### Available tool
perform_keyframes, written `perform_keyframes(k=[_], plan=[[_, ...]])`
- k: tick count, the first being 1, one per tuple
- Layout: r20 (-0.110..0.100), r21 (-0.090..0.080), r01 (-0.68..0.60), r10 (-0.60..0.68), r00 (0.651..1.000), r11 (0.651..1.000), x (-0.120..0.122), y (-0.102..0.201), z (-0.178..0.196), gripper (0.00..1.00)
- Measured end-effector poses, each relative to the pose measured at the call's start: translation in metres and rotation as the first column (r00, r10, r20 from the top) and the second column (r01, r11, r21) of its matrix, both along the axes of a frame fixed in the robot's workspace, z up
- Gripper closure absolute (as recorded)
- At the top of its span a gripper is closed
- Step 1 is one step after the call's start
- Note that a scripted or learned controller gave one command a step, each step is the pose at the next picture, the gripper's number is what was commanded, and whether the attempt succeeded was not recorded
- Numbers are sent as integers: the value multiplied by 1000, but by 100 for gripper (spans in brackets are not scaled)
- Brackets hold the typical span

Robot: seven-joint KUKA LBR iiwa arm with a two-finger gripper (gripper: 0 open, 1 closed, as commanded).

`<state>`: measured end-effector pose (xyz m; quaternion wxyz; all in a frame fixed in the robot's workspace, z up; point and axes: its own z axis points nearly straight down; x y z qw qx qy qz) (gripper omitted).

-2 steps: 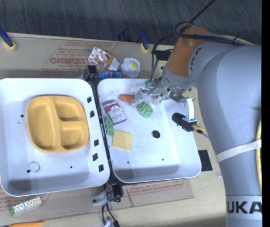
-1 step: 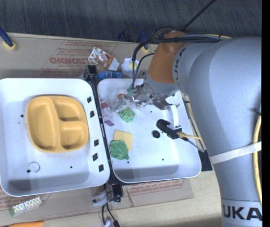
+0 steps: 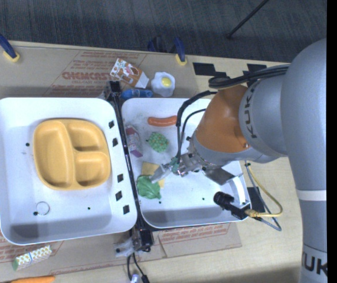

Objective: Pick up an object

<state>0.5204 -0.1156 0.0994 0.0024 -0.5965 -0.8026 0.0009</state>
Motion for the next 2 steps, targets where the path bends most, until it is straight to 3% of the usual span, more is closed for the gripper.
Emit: perform_keyframes(k=[1,2], plan=[[10,-5,101,-101,995,995,-36,13,-6,0],[8,-4,14,-14,1000,1000,-42,16,-6,0]])
